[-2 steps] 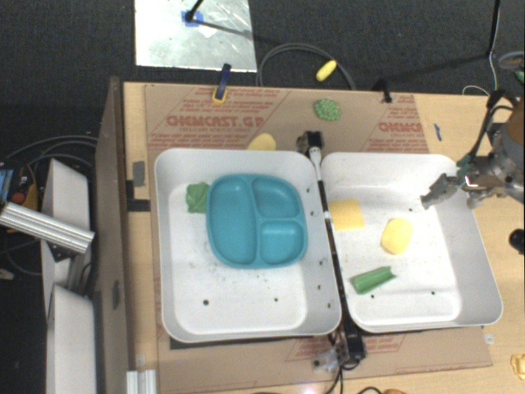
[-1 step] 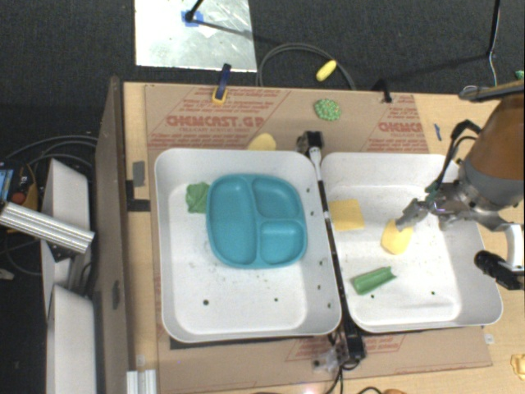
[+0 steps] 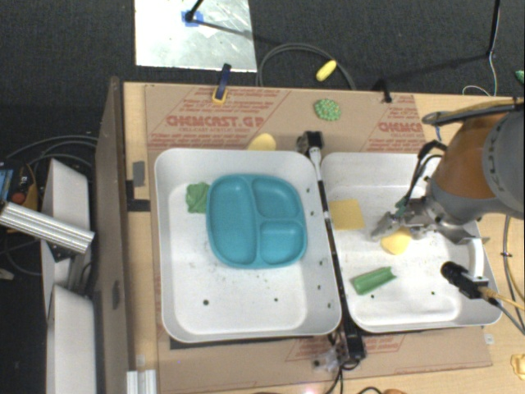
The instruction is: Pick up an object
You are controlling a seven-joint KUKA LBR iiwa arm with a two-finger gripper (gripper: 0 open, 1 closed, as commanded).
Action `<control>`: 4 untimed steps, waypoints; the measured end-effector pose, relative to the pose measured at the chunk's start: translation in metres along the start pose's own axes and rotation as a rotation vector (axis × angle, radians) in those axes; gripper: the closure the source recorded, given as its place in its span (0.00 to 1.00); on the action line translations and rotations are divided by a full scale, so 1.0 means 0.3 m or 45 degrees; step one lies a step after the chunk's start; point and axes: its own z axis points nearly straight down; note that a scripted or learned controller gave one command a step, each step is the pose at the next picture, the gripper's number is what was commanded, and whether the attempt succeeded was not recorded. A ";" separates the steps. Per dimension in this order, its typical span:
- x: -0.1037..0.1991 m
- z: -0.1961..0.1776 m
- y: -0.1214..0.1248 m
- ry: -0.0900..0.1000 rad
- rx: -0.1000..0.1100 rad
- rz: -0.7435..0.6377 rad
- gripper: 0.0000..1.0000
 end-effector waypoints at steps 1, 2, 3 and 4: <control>-0.004 -0.051 0.005 -0.001 -0.007 0.000 1.00; -0.004 -0.050 0.005 -0.001 -0.006 0.000 0.00; 0.189 -0.010 -0.109 0.004 0.003 -0.002 0.00; 0.174 -0.013 -0.246 0.000 0.001 0.008 0.00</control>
